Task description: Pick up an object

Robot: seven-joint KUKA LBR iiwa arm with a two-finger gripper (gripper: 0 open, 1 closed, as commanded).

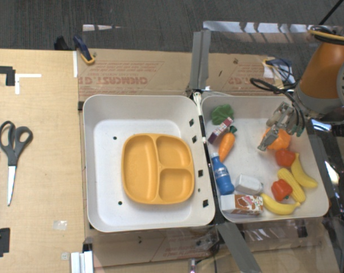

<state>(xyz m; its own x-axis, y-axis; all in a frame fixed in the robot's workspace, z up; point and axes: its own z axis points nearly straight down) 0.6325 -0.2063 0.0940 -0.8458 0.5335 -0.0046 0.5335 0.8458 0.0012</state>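
My gripper [277,128] hangs low over the right side of the right bin [248,110], below the orange band of the arm [322,67]. An orange toy fruit [281,140] lies right at its tip, partly covered by it; whether the two touch I cannot tell. Close below are a red tomato [285,158], two bananas [302,174] [278,206] and a red and yellow pepper [284,189]. To the gripper's left lie a carrot [226,144], a green leafy piece [222,114] and a blue bottle [222,175].
A yellow divided plate [158,168] sits in the left bin [98,152]. A small carton [248,203] and a white block [249,183] lie at the right bin's front. Scissors [12,147] rest on the bench at far left.
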